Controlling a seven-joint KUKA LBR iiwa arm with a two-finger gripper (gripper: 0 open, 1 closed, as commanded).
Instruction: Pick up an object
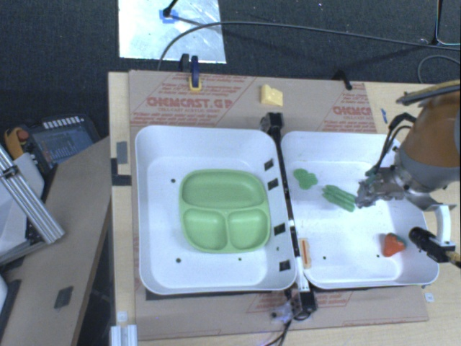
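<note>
Camera view: the arm [431, 139] reaches down into the right bin [338, 276], pincer [366, 193] touching the green bean-like toy [338, 197]; its grip cannot be told.

The fingers of the end effector [362, 193] are too blurred for their spacing to be made out. Whether the green bean [338, 197] just left of it is touched cannot be told. Behind it, the arm [432, 146] is cut off by the right edge.
</note>
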